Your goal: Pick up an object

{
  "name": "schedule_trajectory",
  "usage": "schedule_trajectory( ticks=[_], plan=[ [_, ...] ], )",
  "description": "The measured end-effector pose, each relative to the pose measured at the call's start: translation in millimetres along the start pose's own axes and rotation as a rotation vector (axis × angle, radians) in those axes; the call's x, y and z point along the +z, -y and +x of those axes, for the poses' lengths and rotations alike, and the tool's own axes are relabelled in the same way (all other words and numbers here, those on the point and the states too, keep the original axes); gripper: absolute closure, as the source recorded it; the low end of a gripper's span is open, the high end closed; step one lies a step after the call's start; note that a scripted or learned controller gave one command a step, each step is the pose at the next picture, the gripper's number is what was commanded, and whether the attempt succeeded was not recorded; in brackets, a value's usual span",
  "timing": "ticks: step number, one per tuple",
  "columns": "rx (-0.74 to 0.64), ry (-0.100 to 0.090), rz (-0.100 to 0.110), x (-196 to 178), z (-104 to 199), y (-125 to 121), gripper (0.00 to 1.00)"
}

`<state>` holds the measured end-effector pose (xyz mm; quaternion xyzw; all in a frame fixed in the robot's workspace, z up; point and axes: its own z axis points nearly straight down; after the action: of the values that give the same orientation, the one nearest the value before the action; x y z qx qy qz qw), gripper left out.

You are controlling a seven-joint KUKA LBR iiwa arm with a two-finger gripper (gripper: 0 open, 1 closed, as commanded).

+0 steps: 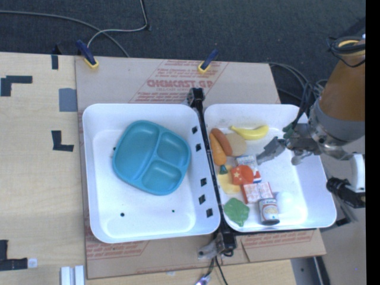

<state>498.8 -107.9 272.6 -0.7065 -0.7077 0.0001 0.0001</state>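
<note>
Hovering over your right bin (309, 212): gripper (284, 151), fingers spread, holding nothing, just beside the banana (250, 132).

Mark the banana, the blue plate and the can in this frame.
banana (250, 132), camera view, middle of its curve
blue plate (151, 157), camera view, centre ridge between compartments
can (269, 211), camera view, on its side wall

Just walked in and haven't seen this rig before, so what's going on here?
A robot arm reaches in from the right, its gripper above the right bin. That bin holds small things along its left side: a banana, a carrot, a red item, a can and a green piece. The left bin holds a blue divided plate. Nothing is visibly held.
</note>
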Motion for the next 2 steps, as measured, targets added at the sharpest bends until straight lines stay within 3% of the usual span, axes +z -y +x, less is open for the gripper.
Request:
schedule_trajectory(
  ticks=[1,2],
  plan=[
    [0.000,-0.001,0.004,89.7,21.4,-60.7,0.00],
    [0.001,0.001,-0.005,185.1,-7.1,-58.3,0.00]
  ],
)
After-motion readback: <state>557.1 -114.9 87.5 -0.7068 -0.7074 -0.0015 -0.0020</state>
